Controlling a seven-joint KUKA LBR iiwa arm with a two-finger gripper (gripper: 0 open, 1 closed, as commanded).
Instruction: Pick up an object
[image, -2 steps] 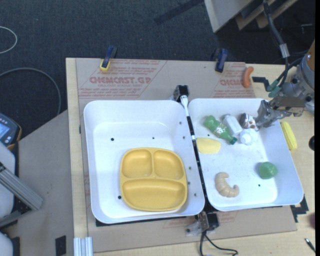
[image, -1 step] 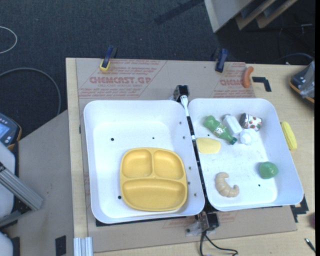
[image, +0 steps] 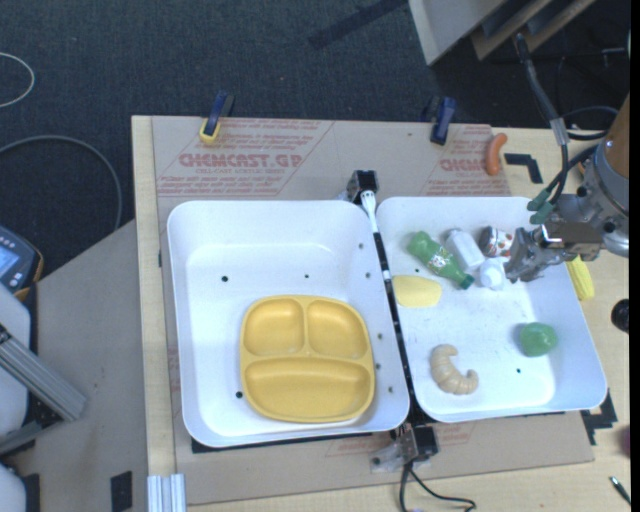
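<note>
White plastic, two shallow bins lying side by side on the bench (image: 150, 300); the right bin (image: 575, 385) is serving as the landmark for every entry below.

- Yellow divided tray (image: 305, 358): sitting alone in the left bin (image: 200, 240), just across the shared wall from the right bin.
- Green bottle (image: 437, 255): lying tilted in the right bin's far half, toward its left side.
- Grey and white pieces (image: 475, 255): crowding together just right of the bottle, too small to name.
- Yellow lump (image: 417, 291): resting against the right bin's left wall.
- Tan curved piece (image: 453, 369): lying in the near half, well apart from the rest.
- Green ball (image: 537, 339): sitting near the right wall, in the open.
- Pincer (image: 525, 262): hanging low over the far right part of the right bin, just beside the grey and white pieces; whether it is spread or pressed together I cannot tell, and nothing is showing as gripped.

Handling note, as a judgement: the step in hand is looking like the descent onto the cluster. Doing it well is meaning centring over a single piece, not a seam between two, closing fully before lifting, and rising straight so neighbours are not dragging along. The ball or the tan piece, each lying apart, may be offering an easier grasp.
</note>
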